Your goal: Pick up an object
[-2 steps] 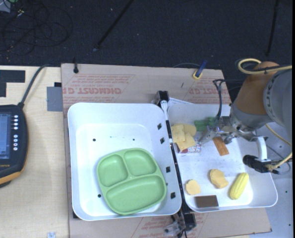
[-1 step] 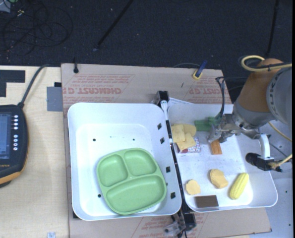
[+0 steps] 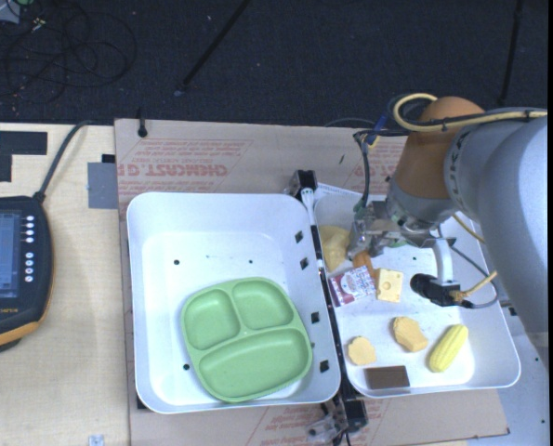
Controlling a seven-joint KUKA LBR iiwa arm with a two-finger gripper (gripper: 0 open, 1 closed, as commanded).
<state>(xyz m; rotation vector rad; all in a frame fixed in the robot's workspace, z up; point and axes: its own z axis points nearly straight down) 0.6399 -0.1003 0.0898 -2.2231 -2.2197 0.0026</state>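
My gripper [image 3: 367, 245] reaches down into the right bin [image 3: 499, 365] near its upper left part, just above a red and white packet [image 3: 349, 285] and beside a pale yellow lump [image 3: 333, 243]. A yellow cheese wedge [image 3: 389, 286] lies right of the packet. Lower in the bin sit two orange-yellow nuggets [image 3: 361, 349] [image 3: 409, 334], a yellow corn cob [image 3: 447, 347] and a brown block [image 3: 386, 377]. The fingertips are hidden among the wrist parts and the objects.
The left bin [image 3: 155, 249] bears a green divided plate [image 3: 247, 339]. A teach pendant [image 3: 6, 268] lies on the bench at far left. The grey arm and its orange band [image 3: 429, 161] cover the right bin's upper right. Cables hang near the wrist.
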